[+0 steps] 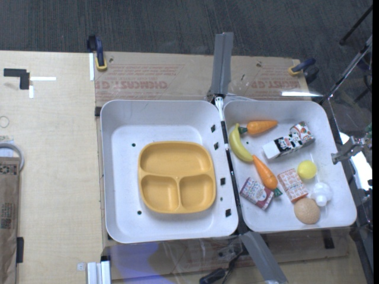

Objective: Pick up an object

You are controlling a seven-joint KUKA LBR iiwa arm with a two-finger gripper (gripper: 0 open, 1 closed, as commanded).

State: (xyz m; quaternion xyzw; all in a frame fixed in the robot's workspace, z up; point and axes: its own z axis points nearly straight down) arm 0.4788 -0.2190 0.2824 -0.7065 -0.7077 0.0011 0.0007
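The objects to pick lie in the right bin (331,123): a yellow banana (238,145) near its left wall, one orange carrot (261,126) just beside the banana's top end, and a second carrot (265,171) lying at a slant below it. To the right of these lies a small carton with a black and white cow pattern (288,141); its writing is too small to read. Lower there are two small red and white packets (257,193) (291,184), also not readable, a yellow ball (307,170), a white object (320,193) and a brown round object (307,211) near the front wall. The left bin (112,158) holds a yellow divided plate (176,177) with three compartments. Behind the bins, a cardboard sheet (154,78) on the tabletop (47,158) carries red printed words, seen upside down; I can read "CHEMCAST". At the right edge, grey metal parts (354,152) stand beside the right bin; I cannot tell if this is the tool, or its state.
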